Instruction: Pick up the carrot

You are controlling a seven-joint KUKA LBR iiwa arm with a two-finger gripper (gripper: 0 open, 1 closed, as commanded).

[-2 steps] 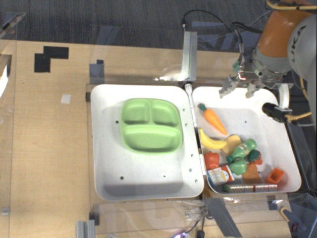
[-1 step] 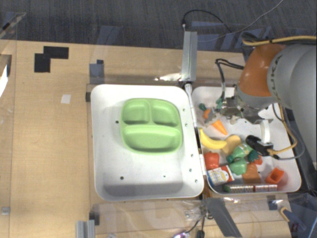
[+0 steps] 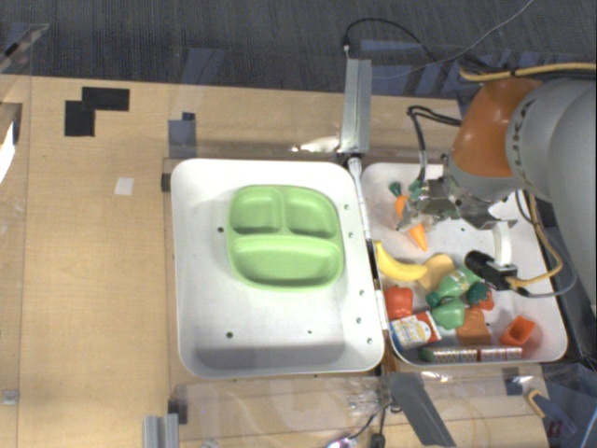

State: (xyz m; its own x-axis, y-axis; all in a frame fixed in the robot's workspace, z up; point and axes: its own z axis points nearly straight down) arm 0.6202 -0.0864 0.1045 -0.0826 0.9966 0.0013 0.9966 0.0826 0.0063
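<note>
Over the right white bin (image 3: 558,334) my grey arm (image 3: 550,138) reaches in from the right. My gripper (image 3: 422,203) hangs low, with the carrot (image 3: 418,236) lying just below its tip; finger spread unclear.

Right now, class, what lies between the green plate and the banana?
Between the green plate and banana, the camera view shows bare left bin floor, then the adjoining bin walls.

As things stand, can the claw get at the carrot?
Probably yes: the claw hangs right over the carrot in the right bin, and the banana lies apart below it.
</note>
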